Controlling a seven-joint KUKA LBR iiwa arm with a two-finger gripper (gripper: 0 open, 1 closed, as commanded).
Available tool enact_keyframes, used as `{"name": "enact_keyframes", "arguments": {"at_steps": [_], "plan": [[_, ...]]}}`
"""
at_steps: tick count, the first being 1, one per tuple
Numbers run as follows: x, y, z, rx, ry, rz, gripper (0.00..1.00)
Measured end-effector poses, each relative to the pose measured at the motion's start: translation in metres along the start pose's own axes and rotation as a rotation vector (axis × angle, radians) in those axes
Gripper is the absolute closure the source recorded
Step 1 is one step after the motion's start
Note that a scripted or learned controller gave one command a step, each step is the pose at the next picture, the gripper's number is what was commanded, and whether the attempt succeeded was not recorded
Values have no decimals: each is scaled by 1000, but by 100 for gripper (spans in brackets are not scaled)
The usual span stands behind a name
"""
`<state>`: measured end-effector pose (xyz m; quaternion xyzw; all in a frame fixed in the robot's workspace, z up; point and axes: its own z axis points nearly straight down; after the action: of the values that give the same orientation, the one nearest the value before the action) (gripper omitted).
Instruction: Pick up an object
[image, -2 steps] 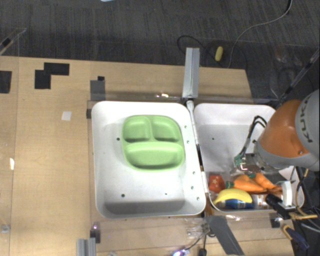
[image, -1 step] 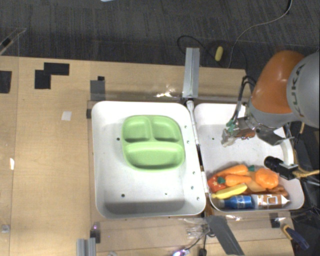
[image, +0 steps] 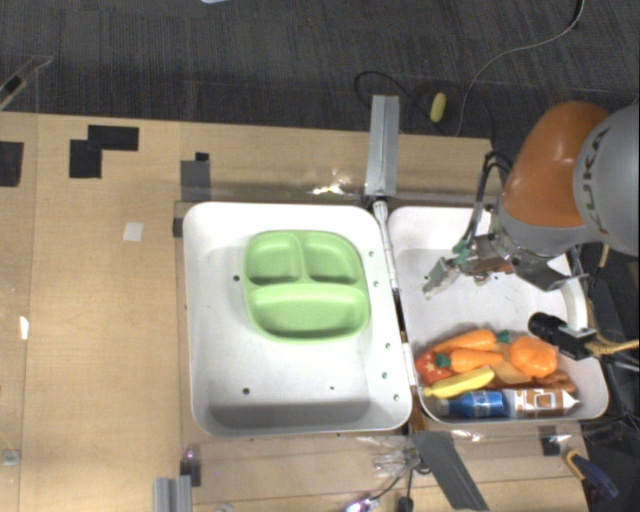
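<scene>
My gripper (image: 436, 277) hangs over the middle of the right bin (image: 425, 235), pointing left, with bare white floor beneath it. A pile of things lies along that bin's front edge, below the gripper and apart from it: an orange carrot (image: 470, 341), an orange pepper (image: 532, 356), a red piece (image: 430, 366), a yellow banana (image: 465, 382) and a blue bottle (image: 480, 404) with an orange and white label. I see nothing held at the gripper.
The left bin (image: 215, 330) holds a green divided plate (image: 305, 283) near its back half. A metal post (image: 383, 150) stands at the back between the two bins. The arm's orange band (image: 555, 165) looms over the right bin's far right corner.
</scene>
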<state>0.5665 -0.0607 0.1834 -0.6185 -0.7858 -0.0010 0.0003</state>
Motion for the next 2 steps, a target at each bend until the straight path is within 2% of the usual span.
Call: {"name": "enact_keyframes", "arguments": {"at_steps": [1,2], "plan": [[-53,-40,89,1,1,6,0],[-29,-79,92,-22,-11,-139,0]]}}
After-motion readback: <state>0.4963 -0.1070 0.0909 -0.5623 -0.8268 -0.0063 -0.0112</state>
